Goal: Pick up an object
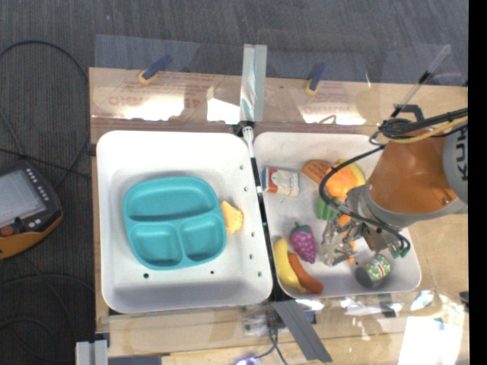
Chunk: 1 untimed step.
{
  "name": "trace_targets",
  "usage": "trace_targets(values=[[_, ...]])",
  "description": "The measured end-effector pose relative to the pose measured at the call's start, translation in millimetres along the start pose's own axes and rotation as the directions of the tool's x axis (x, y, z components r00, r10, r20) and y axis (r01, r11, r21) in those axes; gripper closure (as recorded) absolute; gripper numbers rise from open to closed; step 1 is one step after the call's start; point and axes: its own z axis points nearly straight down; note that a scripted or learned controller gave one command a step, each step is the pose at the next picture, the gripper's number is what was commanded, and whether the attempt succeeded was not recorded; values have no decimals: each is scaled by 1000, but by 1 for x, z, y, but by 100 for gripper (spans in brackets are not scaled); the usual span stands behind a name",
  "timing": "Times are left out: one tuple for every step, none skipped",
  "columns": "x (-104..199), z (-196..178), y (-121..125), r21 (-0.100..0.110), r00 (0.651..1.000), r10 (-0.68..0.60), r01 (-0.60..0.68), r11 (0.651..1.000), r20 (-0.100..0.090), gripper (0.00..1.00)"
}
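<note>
My gripper hangs low in the right bin, below the orange band of the arm. Its metal fingers point down between a purple grape bunch on the left and a small green-and-grey can on the right. An orange object lies partly under the arm, with a brown piece beside it. A yellow banana and a red-orange sausage-shaped toy lie at the bin's front left. A small white carton rests near the bin's left wall.
The left bin holds a teal divided tray and a yellow toy by its right wall. A raised divider separates the bins. Black cables loop above the arm at right.
</note>
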Motion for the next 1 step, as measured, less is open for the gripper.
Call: trace_targets(values=[[0,0,0,0,1000,0,0,1000,0,0]])
